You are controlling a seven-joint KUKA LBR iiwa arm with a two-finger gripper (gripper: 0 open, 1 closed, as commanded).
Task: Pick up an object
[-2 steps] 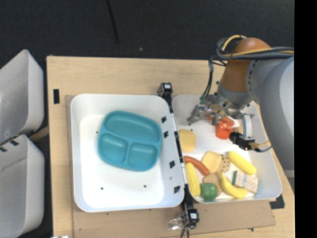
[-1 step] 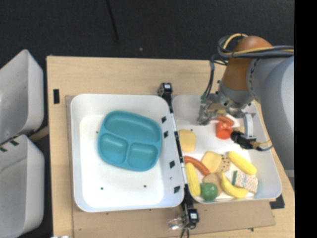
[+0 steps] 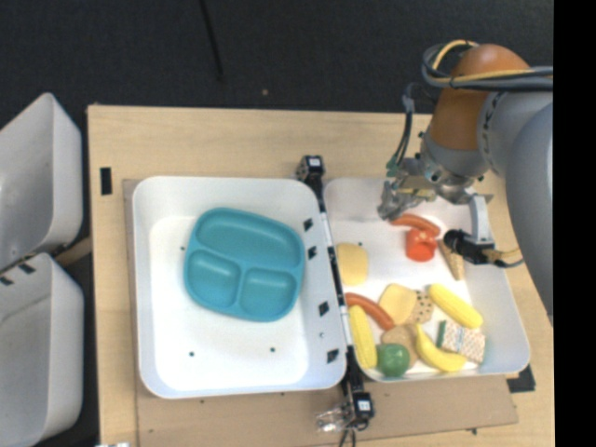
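1. At the far left I see two white boxes [image 3: 33, 240] that stand beside the tabletop [image 3: 112, 250], one behind the other.
2. On the tabletop the left bin [image 3: 154, 343] holds a blue plate [image 3: 244, 264] with three compartments. The plate lies flat, a little toward the back of this bin.
3. Between the two bins there is a row of small black clips [image 3: 326, 277], and the bins touch each other along this line.
4. The right bin [image 3: 503, 343] holds the toy food. Near its left wall lies a pale yellow piece [image 3: 353, 264], and in front of it a corn cob [image 3: 362, 335] and a red-orange sausage [image 3: 371, 309] that lie close together.
5. At the front of this bin I see a green round fruit [image 3: 394, 358]. Next to it are a tan slice [image 3: 399, 302], a banana [image 3: 436, 352] and another yellow piece [image 3: 455, 305], all crowded together.
6. Further back, a red tomato [image 3: 421, 243] lies apart from this heap, with a long red-orange piece [image 3: 416, 222] touching it at the back.
7. The hand [image 3: 399, 198] is low over the back part of the right bin, just behind that long red-orange piece. I cannot tell how wide its fingers are, and I see nothing held in it.
8. The grey arm with the orange band [image 3: 466, 101] reaches in from the right, above the back corner of the bin.
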